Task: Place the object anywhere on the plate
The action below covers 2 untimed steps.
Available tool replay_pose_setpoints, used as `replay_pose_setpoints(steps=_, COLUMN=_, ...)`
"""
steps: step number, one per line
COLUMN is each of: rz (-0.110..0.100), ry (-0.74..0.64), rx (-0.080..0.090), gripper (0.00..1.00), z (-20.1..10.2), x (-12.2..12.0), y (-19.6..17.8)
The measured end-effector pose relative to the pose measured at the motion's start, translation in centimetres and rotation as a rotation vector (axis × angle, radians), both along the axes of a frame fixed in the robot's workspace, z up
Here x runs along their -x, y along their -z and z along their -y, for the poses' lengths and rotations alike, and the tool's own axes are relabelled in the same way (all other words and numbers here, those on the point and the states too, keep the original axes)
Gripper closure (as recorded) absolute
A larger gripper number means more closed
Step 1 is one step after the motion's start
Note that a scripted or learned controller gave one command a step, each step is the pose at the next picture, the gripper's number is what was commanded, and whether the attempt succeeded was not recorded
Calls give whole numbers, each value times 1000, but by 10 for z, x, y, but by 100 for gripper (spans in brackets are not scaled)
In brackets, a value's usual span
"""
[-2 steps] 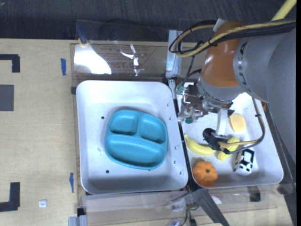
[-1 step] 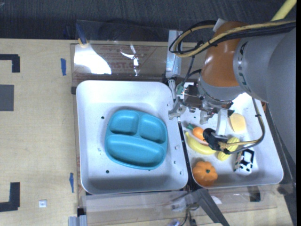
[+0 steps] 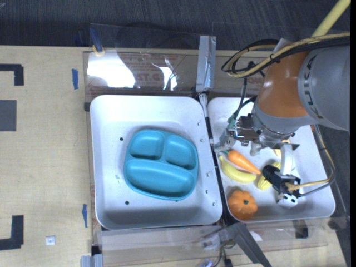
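We see the plate (image 3: 161, 163) in the left bin (image 3: 105, 115). Carrot (image 3: 243, 161) on banana (image 3: 236, 171), pumpkin (image 3: 243, 203) nearby, right bin (image 3: 317, 202). Gripper (image 3: 261, 149) just above them; we cannot tell its state.

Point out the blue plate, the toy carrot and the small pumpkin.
blue plate (image 3: 161, 166): camera view, the large lower compartment's floor.
toy carrot (image 3: 243, 161): camera view, the middle of its orange body.
small pumpkin (image 3: 243, 203): camera view, the top of its orange body.
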<state>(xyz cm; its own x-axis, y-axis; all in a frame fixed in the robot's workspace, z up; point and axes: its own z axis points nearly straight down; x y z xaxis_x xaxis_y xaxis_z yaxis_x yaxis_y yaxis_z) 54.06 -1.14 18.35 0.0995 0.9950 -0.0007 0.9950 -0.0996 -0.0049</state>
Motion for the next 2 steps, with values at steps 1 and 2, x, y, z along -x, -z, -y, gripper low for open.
replay_pose_setpoints(steps=1, rz=0, ry=-85, rx=-3, gripper=0, z=-104, x=40, y=0)
replay_pose_setpoints(steps=2, rz=2, ry=-79, rx=-1, gripper=100, z=-100, x=39, y=-10)
